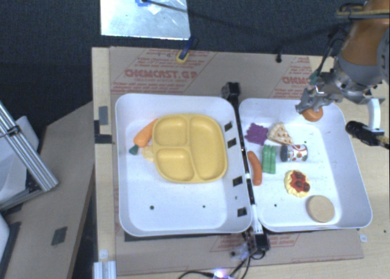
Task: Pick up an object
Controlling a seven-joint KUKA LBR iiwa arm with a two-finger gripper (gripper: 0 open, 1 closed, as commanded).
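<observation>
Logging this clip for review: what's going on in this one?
A grey and orange robot arm reaches in from the right, its gripper at the far side of the right bin, right over a small orange object. Whether it grips that object is unclear. Toy foods lie in that bin: a purple piece, a pizza slice, a sausage, a round cookie. The left bin holds a yellow divided plate and a carrot.

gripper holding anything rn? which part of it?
Cannot tell. The gripper sits right over a small orange object at the right bin's far edge, but a grasp isn't visible.
</observation>
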